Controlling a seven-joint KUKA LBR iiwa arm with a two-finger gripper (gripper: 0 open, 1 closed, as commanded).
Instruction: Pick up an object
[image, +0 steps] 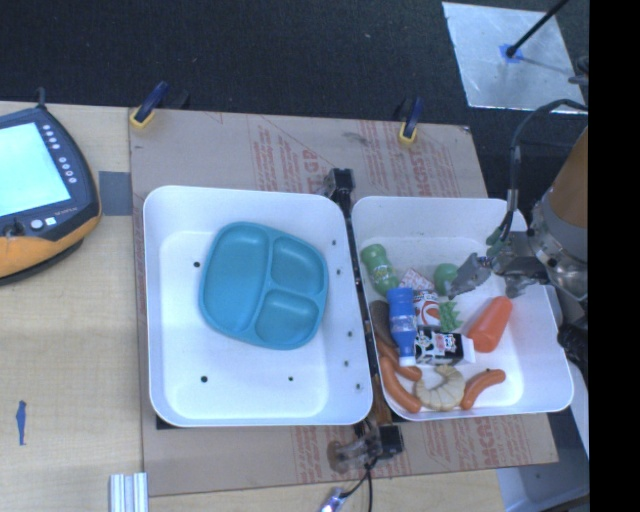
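The right bin (530, 400) holds a heap of toy food. In it lie an orange carrot-like piece (490, 323), a blue bottle (402, 318), a black and white carton (440, 346), a green round piece (378, 262), a small green piece (445, 275), two sausages (395, 385) (482, 384) and a pale shell-like piece (440, 386). My gripper (492, 280) hovers over the right half of this bin, just above the orange piece. It is open with nothing between its fingers.
A blue divided plate (265, 285) lies in the left bin (160, 400). A tablet in an orange case (40, 190) sits on the bench at far left. Clamps (148, 105) (408, 120) pin the cardboard at the back edge.
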